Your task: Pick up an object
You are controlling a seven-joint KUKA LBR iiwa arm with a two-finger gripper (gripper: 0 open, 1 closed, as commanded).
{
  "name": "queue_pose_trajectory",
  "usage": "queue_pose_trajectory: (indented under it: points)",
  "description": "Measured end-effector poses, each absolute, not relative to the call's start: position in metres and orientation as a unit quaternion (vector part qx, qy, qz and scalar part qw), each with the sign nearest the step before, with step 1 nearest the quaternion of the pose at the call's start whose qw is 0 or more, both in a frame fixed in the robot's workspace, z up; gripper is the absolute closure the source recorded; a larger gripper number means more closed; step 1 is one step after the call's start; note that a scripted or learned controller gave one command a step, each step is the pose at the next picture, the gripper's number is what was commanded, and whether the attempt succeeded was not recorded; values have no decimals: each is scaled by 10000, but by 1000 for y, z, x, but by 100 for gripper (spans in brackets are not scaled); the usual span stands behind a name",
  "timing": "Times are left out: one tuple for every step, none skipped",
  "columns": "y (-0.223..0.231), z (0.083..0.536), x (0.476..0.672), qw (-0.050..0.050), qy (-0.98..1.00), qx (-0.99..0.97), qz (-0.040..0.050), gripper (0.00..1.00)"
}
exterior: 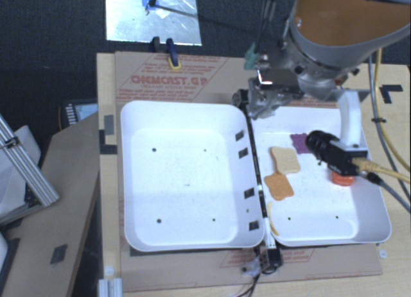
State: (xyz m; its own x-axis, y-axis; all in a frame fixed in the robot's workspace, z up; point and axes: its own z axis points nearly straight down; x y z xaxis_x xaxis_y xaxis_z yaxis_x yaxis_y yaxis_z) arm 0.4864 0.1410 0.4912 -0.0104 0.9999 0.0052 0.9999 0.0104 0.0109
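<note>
The right bin (369, 225) holds several small things. A pale tan bread slice (285, 159) lies near its left side, with an orange toast-like piece (279, 186) just in front of it. A small purple piece (299, 140) lies behind the bread, and a red-orange round thing (343, 178) sits toward the right, partly covered. A thin yellow strip (272, 220) lies along the bin's left wall near the front. My gripper (262, 104) hangs at the back left corner of the right bin, above the divider and apart from all these things.
The left bin (128, 180) stands beside the right one, the two sharing a middle divider (255, 174). Both rest on a cardboard sheet (170, 77). The arm's large grey and orange body (347, 13) looms over the back right.
</note>
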Motion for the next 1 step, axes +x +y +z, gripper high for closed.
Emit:
queue_pose_trajectory:
  points:
    - [221, 515, 488, 0, 7114, 7028, 33, 100]
